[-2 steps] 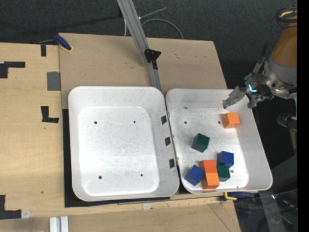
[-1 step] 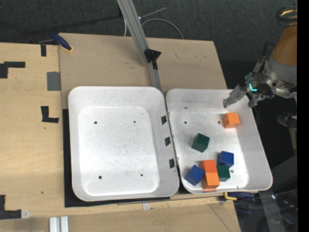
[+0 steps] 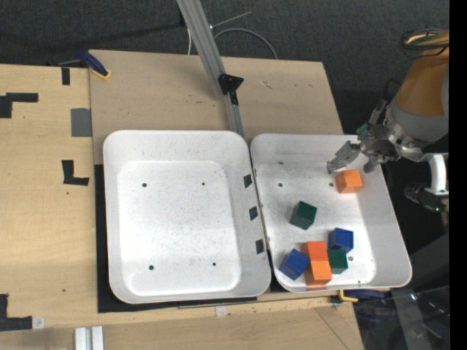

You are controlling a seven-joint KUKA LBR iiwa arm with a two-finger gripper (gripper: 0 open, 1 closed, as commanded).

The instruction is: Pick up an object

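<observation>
My gripper (image 3: 350, 166) hangs over the far right part of the right bin (image 3: 281, 152), fingers spread apart and open. An orange cube (image 3: 349, 181) lies on the bin floor just under and in front of the fingertips, not gripped. A dark green cube (image 3: 303, 214) sits alone near the bin's middle. At the near end lies a cluster: a blue cube (image 3: 341, 238), an orange block (image 3: 318, 261), a green cube (image 3: 338, 259) and a second blue cube (image 3: 294, 263).
The left bin (image 3: 175, 210) stands beside the right one, sharing a raised rim. A slanted metal pole (image 3: 208, 42) crosses the bench behind the bins. The arm's orange band (image 3: 423, 86) is at the right edge.
</observation>
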